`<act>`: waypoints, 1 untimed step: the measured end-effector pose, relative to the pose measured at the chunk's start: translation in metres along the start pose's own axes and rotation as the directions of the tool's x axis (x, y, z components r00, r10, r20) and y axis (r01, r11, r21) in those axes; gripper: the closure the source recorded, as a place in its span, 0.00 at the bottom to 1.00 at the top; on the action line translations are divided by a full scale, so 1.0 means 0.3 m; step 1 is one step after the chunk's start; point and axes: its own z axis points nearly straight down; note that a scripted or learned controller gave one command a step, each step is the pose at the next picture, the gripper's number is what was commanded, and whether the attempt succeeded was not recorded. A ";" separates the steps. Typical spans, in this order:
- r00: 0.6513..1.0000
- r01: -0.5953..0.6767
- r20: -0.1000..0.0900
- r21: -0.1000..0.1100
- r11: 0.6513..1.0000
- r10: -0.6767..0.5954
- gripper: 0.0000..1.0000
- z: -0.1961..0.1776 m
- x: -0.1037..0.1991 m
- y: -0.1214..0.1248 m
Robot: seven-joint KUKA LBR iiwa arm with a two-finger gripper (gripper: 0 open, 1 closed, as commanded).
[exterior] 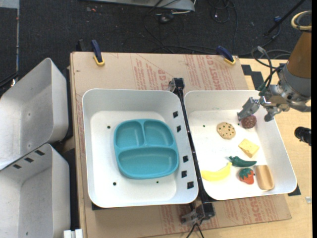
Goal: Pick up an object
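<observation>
From my seat I see the end effector [258, 111] hanging over the upper right corner of the right bin [283, 148], its two fingers [246, 109] spread fairly wide and nothing between them. A dark red round piece [249, 122] lies just below the left finger, near it; whether they touch I cannot tell.

The other candidates are scattered through the same bin. A cookie [226, 130] with dark chips sits left of the red piece, close by. Below that is a yellow cheese wedge [248, 147], then a green pepper [241, 160] lying across the middle. A banana [216, 173] curves along the lower left (nearest the divider between the bins). A strawberry [246, 175] and a hot dog bun [264, 177] sit side by side at the lower right, nearly touching, with the pepper's tip just above the strawberry.

The left bin [94, 148] carries a teal divided plate [146, 148], well apart from the arm. Both bins rest on a cardboard-covered worktop [138, 71], clamped at its far edge by two yellow-tipped clamps [98, 53]. Two more white tubs [29, 113] stand off to the left, beside the worktop. Cables trail across the dark floor [49, 19] beyond.
</observation>
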 end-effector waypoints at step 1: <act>1.000 0.003 0.002 -0.013 1.000 -0.003 0.00 -0.024 0.002 0.008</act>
